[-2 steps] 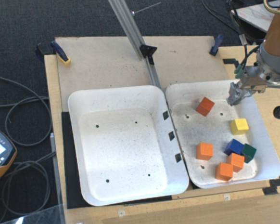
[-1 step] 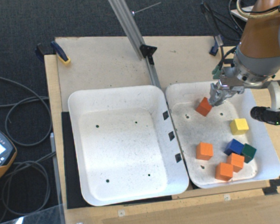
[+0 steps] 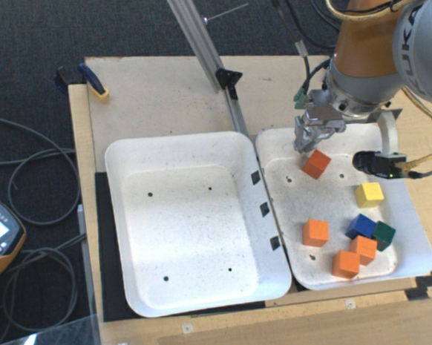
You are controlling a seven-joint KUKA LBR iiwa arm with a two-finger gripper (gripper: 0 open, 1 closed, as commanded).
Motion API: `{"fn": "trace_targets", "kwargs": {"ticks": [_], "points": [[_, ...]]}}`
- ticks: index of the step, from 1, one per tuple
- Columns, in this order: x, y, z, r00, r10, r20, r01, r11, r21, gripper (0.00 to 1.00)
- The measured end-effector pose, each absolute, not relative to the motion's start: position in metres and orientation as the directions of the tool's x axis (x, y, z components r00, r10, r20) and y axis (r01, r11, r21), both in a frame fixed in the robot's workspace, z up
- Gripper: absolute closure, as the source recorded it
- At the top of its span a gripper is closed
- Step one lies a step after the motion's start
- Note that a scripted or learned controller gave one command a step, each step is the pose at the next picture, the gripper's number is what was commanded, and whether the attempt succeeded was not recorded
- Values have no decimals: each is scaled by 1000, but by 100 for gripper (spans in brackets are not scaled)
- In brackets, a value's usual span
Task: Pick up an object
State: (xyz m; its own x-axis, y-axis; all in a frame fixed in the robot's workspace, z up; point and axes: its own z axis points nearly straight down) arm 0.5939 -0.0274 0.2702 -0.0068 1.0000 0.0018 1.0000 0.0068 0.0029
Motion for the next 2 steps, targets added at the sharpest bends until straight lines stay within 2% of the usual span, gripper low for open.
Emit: {"fn": "trace_targets", "kwargs": {"ticks": [1,2], "points": [[612,15,253,-5,1000,1,1000,5,2,100],[621,65,248,-6,1000,1,1000,6,2,100]]}}
